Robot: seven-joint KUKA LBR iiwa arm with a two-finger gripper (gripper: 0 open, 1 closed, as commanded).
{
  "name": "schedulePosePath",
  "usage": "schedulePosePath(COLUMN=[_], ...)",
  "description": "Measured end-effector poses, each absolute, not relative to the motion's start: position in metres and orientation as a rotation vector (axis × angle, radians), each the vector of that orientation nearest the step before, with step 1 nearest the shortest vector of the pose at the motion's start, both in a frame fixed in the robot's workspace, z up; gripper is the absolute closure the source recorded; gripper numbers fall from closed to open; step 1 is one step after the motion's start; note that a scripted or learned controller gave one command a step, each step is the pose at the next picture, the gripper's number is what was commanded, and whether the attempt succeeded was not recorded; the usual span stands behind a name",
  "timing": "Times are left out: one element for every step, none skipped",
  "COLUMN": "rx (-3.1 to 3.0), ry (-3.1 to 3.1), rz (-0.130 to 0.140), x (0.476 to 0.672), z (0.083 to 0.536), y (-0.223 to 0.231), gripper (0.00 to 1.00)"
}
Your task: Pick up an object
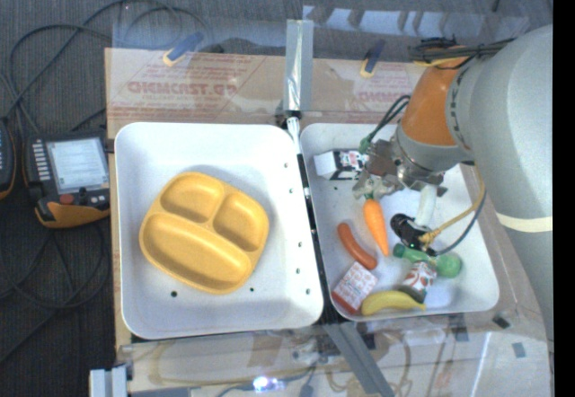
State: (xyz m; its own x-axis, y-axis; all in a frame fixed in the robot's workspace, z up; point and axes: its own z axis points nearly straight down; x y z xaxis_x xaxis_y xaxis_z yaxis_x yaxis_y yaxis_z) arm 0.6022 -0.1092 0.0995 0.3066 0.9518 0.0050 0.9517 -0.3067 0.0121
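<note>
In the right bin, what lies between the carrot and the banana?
In the camera view, the red sausage lies left of the carrot, and a small red-and-white packet sits above the banana. Bare bin floor separates carrot and banana directly.

Faint red block lettering runs across the flat brown cardboard sheet [216,90] lying behind the two bins; it looks like one long word followed by a shorter piece, but the letters are too washed out to read with any certainty. The small red-and-white packet [353,283] in the right bin carries print that is too small to make out. No other text is legible.
</note>
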Motion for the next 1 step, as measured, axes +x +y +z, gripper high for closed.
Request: schedulePosePath(rx=[2.619], ry=[1.731], rz=[-0.009], x=[0.6679], z=[0.1828], y=[-0.0688], gripper=[1.00])
